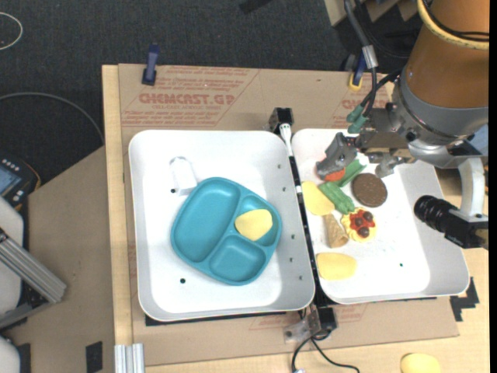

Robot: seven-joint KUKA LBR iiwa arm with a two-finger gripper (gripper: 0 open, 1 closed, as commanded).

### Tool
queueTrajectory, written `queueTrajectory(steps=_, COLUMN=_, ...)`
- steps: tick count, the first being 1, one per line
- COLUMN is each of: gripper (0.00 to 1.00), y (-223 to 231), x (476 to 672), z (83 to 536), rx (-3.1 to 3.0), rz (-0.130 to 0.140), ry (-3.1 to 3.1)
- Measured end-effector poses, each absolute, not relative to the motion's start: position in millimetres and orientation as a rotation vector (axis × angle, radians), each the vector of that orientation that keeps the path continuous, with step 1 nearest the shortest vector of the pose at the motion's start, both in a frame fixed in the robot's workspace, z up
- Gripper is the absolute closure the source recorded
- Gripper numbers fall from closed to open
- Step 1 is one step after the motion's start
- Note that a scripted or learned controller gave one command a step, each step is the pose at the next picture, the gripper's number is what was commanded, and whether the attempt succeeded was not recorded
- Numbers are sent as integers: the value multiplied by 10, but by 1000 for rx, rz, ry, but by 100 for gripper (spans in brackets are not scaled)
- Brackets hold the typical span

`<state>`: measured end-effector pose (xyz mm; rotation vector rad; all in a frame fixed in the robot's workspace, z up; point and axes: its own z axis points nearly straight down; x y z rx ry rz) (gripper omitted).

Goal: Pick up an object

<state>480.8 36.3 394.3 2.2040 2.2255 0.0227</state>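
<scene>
I'm seeing the bench point(194, 103) carrying two white bins, the left bin point(151, 208) and right bin point(435, 255), sitting side by side.

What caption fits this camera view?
Pincer over toy food in the right bin; blue tray in the left bin.

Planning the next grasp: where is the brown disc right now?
The brown disc lies in the right bin, beside the green piece and just below the gripper.

Bright, even light from overhead. The white bins point(217, 150) verge on glare, with soft, short shadows under their rims. The dark floor point(62, 45) at ten o'clock stays dim. Focus is slightly soft throughout; small details blur.
</scene>
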Motion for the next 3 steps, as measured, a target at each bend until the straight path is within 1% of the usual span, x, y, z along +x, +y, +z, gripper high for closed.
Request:
queueTrajectory(steps=1, gripper=100, y=325, x=4802, z=3973, rx=2217, rz=4, ry=2221)
queueTrajectory(steps=2, gripper=100, y=0, x=4779, z=3023, rx=2231, rz=-14, ry=2221)
queueTrajectory(steps=3, gripper=100, y=-77, x=5168, z=2318, rx=2227, rz=-10, ry=2223)
